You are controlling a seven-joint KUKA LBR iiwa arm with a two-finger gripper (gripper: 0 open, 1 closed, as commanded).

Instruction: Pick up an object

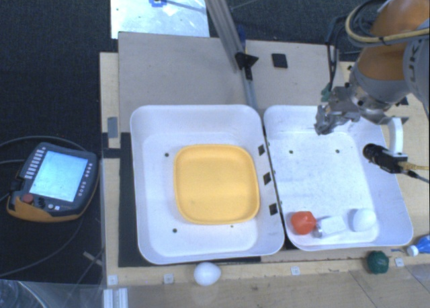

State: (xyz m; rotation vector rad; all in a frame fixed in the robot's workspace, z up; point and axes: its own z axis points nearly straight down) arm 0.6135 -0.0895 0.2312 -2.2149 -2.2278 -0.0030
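White plastic makes up the two shallow bins that sit side by side on the tan bench point(175, 71), the left bin point(144, 185) in the lower middle of the frame and the right bin point(386, 192) toward the lower right. A square yellow plastic plate point(216, 183) with rounded corners lies flat in the middle of the left bin. Along the near wall of the right bin, in the lower right of the frame, three small things lie in a row: a red rounded object point(302, 222), a small white and grey piece point(327, 226) just beside it whose shape is hard to make out, and a white ball point(363, 219) a little further right. The grey arm with its orange band point(393, 37) enters from the upper right, and its gripper point(328, 120) hangs over the far edge of the right bin, well apart from the three things in the row. The jaws show only as a dark, blurred cluster, so I cannot tell how far they stand open, and nothing can be seen between them. A white egg-shaped object point(207, 274) rests on the bench just outside the left bin's near wall, and a dark green ball point(377, 261) lies on the bench below the right bin. A grey and orange handheld control pendant point(52, 181) with a lit screen lies on the dark floor at the left.
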